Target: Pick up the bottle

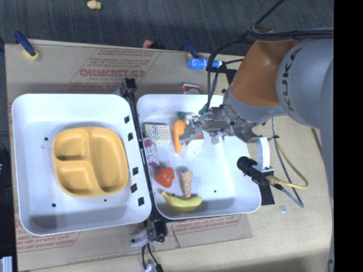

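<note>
Grey arm (283, 78) hangs over the right bin (227, 200); gripper (197, 128) beside the carrot (178, 135), grip unreadable.

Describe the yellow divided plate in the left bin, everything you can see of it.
The yellow divided plate is a rounded-square tray, apparently of matte plastic, with three compartments: two smaller ones stacked on its left side and one long one on its right, split by raised ridges. All three look bare. It lies flat, right side up, on the floor of the left white shallow bin, roughly at its middle and turned slightly askew to the bin's walls. It touches the bin floor and no other object.
</note>
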Tool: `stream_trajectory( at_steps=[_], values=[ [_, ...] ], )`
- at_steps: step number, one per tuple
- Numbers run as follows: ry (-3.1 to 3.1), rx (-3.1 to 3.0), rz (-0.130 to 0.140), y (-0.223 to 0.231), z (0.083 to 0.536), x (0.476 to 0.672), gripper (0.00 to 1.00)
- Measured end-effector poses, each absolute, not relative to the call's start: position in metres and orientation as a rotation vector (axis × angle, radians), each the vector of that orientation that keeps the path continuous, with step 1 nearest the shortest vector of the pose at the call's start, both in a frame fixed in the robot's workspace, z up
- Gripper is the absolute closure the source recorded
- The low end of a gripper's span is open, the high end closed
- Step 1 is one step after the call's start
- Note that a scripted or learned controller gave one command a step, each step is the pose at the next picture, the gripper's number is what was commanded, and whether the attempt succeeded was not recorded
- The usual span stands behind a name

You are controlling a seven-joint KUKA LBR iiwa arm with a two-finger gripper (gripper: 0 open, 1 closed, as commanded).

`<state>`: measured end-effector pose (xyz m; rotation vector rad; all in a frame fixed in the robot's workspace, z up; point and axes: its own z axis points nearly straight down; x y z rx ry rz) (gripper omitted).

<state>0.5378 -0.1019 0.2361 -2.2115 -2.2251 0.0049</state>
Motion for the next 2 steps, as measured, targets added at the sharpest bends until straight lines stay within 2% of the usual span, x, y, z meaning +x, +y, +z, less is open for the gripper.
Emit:
stream_trajectory(
  at_steps=[1,2],
  values=[
    [-2.229,-2.205,0.007,-0.102,0.246,0.538,1.00],
    [-2.180,-2.257,0.005,-0.129,0.235,0.476,1.00]
  ],
)
